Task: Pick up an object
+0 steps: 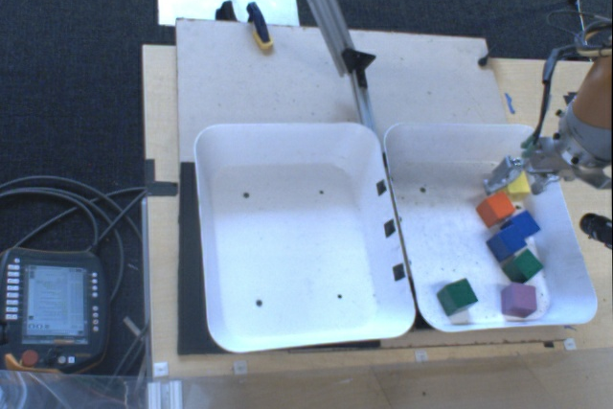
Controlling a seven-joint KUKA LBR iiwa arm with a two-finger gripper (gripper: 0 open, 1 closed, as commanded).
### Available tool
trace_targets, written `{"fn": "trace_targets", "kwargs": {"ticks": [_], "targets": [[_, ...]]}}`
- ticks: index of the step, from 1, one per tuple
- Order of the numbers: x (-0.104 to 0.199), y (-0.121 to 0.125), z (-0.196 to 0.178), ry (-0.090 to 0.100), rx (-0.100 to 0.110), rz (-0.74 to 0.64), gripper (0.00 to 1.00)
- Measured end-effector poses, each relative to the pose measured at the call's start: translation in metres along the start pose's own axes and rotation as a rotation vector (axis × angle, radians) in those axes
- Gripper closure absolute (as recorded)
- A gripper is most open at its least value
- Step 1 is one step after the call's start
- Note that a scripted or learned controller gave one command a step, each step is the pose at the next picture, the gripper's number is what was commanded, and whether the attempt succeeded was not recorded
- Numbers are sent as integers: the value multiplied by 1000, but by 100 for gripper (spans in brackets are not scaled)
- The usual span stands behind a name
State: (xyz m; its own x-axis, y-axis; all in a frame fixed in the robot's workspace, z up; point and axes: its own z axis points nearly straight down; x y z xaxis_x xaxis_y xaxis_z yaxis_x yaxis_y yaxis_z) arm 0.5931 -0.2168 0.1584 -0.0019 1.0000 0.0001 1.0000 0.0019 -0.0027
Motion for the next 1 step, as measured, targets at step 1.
{"fn": "trace_targets", "kwargs": {"ticks": [1], "targets": [[0, 0, 52, 1, 0, -1, 0]]}}
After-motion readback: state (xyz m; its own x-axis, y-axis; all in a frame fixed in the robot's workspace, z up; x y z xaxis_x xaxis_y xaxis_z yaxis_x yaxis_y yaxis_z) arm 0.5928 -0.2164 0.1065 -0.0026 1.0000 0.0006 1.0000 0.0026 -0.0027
